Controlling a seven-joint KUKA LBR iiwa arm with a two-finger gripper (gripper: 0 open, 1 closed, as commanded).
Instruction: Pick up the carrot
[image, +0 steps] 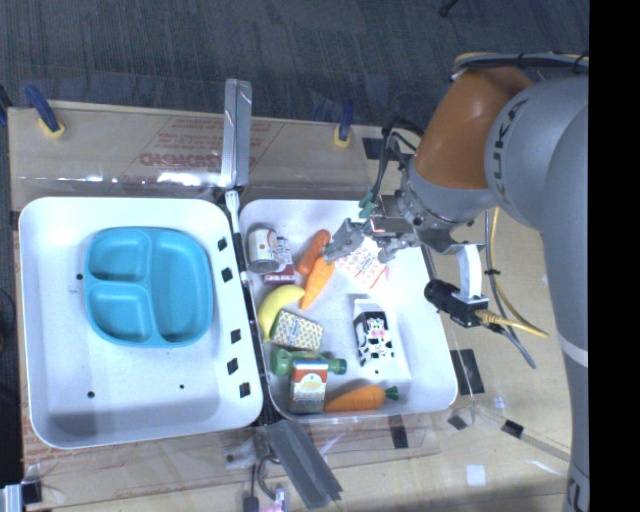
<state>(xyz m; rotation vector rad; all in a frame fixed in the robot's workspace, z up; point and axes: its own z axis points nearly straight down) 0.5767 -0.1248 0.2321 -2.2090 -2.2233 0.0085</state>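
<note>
One carrot (353, 399) with a green top lies along the front wall of the right bin (436, 330). Two more orange, carrot-like pieces lie near the bin's back left: a lighter one (317, 282) and a redder one (312, 249), side by side. My gripper (364, 243) hangs over the back middle of the right bin, just right of those two pieces and above a red-and-white packet (364, 266). Its fingers look open with nothing between them. The front carrot is far from the gripper.
The right bin also holds a small can (262, 247), a yellow fruit (276, 305), a checkered box (298, 330), a cow-print carton (373, 341), a green bottle (299, 361) and a juice box (310, 384). A blue divided plate (150, 285) lies in the left bin (60, 400).
</note>
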